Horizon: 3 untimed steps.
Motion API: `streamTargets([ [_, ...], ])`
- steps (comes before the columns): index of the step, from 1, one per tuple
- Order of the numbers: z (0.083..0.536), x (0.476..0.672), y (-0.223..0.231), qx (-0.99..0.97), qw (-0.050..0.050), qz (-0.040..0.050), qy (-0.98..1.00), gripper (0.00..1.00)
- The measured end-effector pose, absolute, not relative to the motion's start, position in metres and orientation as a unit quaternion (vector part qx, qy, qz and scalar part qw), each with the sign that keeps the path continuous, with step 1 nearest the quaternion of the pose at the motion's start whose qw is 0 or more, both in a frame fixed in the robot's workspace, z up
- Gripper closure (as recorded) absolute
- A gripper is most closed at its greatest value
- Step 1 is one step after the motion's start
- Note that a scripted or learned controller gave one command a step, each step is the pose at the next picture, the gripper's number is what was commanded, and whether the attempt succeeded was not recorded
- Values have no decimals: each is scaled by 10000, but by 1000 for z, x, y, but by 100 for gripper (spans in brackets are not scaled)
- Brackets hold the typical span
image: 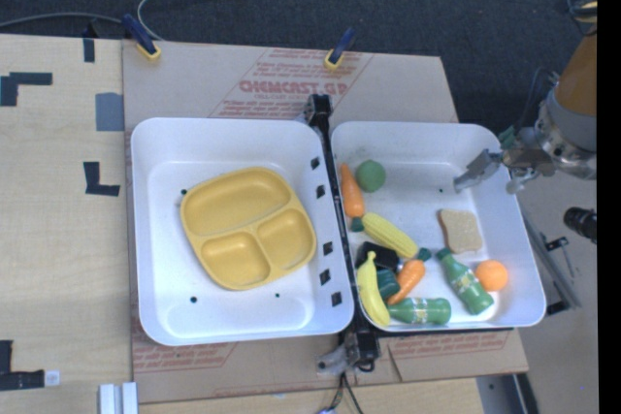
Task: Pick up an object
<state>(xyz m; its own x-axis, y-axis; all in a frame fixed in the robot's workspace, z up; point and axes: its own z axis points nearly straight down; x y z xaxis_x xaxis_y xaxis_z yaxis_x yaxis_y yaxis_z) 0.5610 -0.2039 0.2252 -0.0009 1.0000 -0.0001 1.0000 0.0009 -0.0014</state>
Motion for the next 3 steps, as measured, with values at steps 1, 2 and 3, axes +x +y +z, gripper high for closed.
streamTargets([
  [1, 133, 562, -116, -7063, 18, 6, -7080, 0],
  [2, 86, 520, -94, -7071, -2, -4, -7071, 0],
  [3, 96, 521, -95, -7071, -23, -3, -7071, 100],
])
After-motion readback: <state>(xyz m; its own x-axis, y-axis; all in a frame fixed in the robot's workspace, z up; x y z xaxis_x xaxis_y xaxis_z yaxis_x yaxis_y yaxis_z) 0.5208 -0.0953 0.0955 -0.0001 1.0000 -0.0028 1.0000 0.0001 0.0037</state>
